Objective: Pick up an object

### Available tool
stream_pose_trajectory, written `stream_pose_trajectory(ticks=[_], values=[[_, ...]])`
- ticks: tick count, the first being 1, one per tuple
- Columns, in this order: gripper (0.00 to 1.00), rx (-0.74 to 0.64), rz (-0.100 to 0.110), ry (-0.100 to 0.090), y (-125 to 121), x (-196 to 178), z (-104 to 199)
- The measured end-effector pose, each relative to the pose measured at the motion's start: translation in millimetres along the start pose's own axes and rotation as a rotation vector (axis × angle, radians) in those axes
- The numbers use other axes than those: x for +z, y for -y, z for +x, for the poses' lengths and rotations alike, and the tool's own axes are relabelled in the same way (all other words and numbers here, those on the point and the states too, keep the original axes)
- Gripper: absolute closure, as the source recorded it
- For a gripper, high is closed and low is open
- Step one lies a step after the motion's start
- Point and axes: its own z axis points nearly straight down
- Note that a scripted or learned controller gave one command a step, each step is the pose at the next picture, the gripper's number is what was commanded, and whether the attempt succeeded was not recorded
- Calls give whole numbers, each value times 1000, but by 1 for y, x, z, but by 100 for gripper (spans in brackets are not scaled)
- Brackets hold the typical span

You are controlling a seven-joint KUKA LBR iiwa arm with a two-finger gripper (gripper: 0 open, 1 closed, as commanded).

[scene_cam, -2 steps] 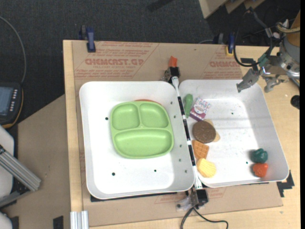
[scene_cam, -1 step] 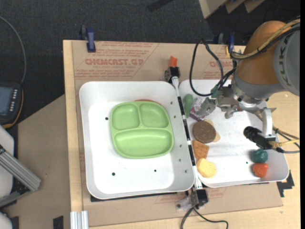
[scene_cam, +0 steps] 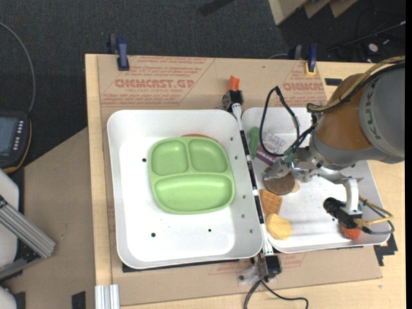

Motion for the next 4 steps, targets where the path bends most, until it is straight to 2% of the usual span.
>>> stream_pose_trajectory(ticks=[1, 2, 3, 4], values=[[100, -3, -17, 9, -5, -18, -1], [0, -4, -12, 7, -3, -16, 0], [0, -4, -4, 10, -72, -2, -64], [0, -11, -3, 5, -117, -2, 13]])
